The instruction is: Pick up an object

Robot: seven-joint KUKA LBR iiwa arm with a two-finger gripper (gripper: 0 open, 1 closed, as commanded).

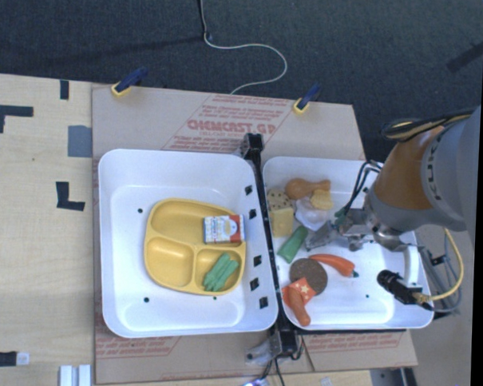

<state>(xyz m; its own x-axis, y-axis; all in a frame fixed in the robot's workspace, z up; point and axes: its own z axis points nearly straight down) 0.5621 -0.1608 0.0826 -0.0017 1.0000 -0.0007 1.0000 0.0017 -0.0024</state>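
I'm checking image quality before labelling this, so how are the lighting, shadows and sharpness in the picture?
Camera view: lighting is even and fairly bright, with no strong glare on the two shallow white bins; soft shadows fall beside the yellow divided plastic tray; the picture is mildly soft overall, and the small food toys near the two-finger gripper are hard to resolve.
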